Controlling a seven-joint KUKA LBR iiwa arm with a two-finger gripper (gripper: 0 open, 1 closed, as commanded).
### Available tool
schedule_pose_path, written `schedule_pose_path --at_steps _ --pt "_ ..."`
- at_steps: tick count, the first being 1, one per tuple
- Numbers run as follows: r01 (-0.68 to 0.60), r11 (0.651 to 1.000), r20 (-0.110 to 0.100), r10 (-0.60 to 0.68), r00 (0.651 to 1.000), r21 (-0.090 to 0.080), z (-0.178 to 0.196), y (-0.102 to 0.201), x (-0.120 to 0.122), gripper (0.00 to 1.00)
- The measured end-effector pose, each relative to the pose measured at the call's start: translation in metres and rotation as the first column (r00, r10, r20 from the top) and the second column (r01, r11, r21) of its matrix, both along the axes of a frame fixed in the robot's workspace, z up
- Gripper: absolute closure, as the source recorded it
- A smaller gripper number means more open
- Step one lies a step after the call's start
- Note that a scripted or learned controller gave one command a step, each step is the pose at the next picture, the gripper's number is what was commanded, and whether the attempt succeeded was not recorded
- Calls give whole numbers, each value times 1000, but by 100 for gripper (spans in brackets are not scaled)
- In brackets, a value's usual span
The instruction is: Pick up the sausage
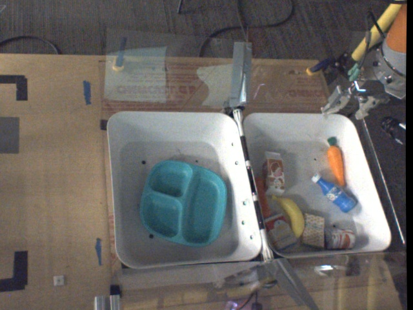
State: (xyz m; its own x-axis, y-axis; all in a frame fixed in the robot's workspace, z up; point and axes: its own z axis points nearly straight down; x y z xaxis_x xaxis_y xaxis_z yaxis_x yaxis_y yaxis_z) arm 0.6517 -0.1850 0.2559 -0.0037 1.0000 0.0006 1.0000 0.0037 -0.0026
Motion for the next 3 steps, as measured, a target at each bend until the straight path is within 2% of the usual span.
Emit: schedule_pose_path --at_steps 1,2,3 --pt "392 920 -4 -392 920 -1 -59 45 -47 0" --pt "555 832 -3 -555 832 -2 -159 45 -49 0" --pt "739 673 -11 -739 673 7 -168 9 -6 0"
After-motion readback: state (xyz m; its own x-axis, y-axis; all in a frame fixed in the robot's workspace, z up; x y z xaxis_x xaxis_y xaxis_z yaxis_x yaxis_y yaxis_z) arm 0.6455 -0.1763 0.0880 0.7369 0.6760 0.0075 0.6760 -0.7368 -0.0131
